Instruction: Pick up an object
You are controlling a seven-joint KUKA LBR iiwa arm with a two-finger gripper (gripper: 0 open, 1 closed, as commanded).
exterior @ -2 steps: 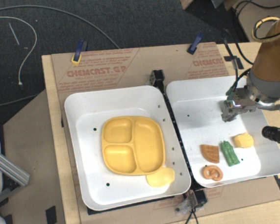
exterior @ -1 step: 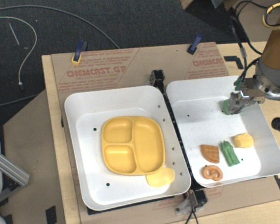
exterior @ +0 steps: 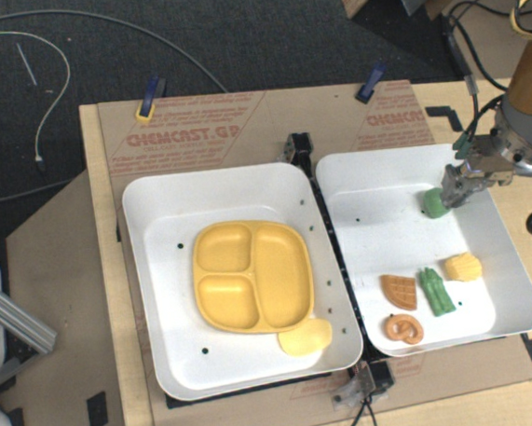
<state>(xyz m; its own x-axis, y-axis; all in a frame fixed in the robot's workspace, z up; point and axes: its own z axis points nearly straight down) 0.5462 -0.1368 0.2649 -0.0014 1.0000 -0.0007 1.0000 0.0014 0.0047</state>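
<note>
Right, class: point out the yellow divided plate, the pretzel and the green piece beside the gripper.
yellow divided plate [exterior: 253, 276], camera view, on its centre ridge.
pretzel [exterior: 403, 328], camera view, on its middle.
green piece [exterior: 433, 203], camera view, on its visible top face.

Two white bins [exterior: 144, 210], one yellow tray [exterior: 251, 276], six small toy foods [exterior: 399, 291].

Green piece [exterior: 433, 203]: small, rounded, in the upper part of the right bin [exterior: 375, 178], touching the gripper's tip.
Yellow chunk [exterior: 463, 267]: near the bin's right wall.
Orange wedge [exterior: 399, 291]: flat, low in the bin.
Green stick [exterior: 436, 292]: long, lying between wedge and chunk.
Pretzel [exterior: 404, 329]: brown, twisted, just below the wedge.
</note>
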